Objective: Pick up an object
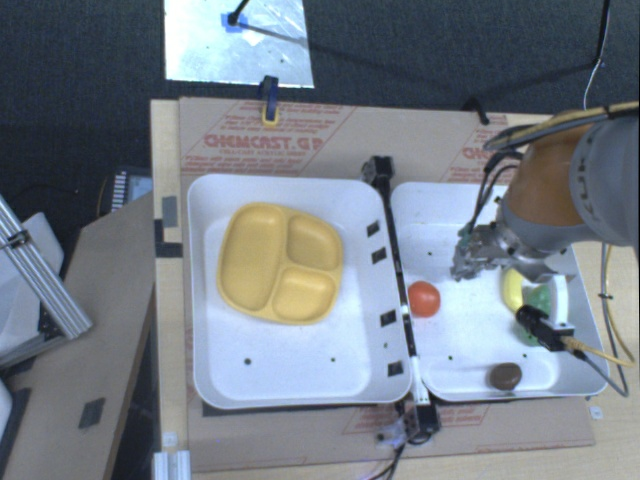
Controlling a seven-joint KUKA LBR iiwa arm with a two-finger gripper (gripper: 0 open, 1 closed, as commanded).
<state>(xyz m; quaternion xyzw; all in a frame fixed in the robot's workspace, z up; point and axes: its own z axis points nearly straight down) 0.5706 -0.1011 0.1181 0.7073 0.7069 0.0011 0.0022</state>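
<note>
Though crowded along its right wall, right bin [440,218] open toward back-left — tomato [424,299], brown lump [505,376]; hand [470,258] state unclear. Left bin [280,368] — yellow tray [280,263].

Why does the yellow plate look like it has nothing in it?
Empty. The yellow plate lies flat in the left bin, open side up, and all three sections show bare yellow, with nothing resting in them.

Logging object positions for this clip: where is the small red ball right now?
The small red ball lies in the right white bin, near its left wall beside the divider, with the small brown round object below and to its right.
</note>
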